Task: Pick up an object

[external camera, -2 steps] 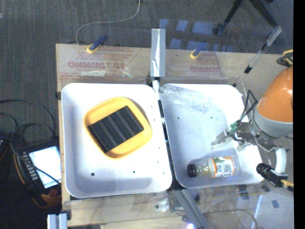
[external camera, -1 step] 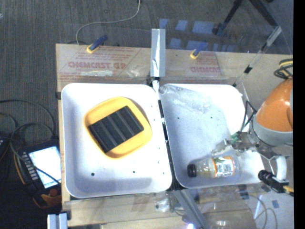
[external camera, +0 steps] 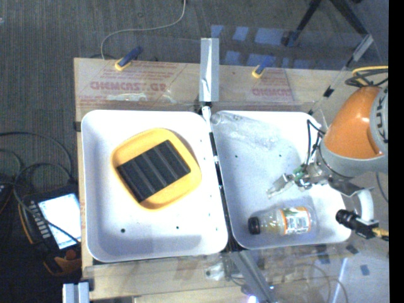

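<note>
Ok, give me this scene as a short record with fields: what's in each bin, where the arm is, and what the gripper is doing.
left bin: yellow tray with a black ribbed insert, lying flat
right bin: small bottle with dark cap, on its side near the front edge
arm: over the right bin's right side
gripper: above the bin floor, behind the bottle, apart from it
held object: none seen

Both bins (external camera: 151, 248) are white. The left one carries a yellow dish (external camera: 158, 169) with a black ribbed insert. The bottle (external camera: 282, 221) is clear, with black cap and orange-white label.
</note>
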Available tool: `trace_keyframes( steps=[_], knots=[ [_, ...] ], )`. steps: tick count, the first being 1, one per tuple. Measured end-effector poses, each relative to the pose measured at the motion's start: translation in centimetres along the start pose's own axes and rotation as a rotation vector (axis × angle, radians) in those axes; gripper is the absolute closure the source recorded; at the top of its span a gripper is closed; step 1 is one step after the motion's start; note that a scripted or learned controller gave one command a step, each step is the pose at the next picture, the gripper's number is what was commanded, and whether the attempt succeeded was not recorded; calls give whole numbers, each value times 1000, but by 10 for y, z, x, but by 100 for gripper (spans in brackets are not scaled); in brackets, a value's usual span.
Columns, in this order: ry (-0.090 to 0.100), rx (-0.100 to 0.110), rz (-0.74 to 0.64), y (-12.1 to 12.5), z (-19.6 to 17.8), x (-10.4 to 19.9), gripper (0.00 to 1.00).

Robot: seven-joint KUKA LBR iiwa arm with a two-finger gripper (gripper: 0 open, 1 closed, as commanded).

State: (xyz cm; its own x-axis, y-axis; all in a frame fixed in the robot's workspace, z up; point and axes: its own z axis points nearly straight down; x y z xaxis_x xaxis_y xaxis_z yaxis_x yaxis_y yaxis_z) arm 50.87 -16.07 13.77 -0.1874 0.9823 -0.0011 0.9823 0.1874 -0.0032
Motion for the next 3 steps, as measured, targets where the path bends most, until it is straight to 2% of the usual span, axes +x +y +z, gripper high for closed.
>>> trace_keyframes(
  steps=[1, 2, 3],
  knots=[
    [1, -2, 38, -23, -66, 11, 0],
    [-6, -17, -81, -23, 46, -12, 0],
    [-1, -2, -18, 49, 6, -25, 0]
  ],
)
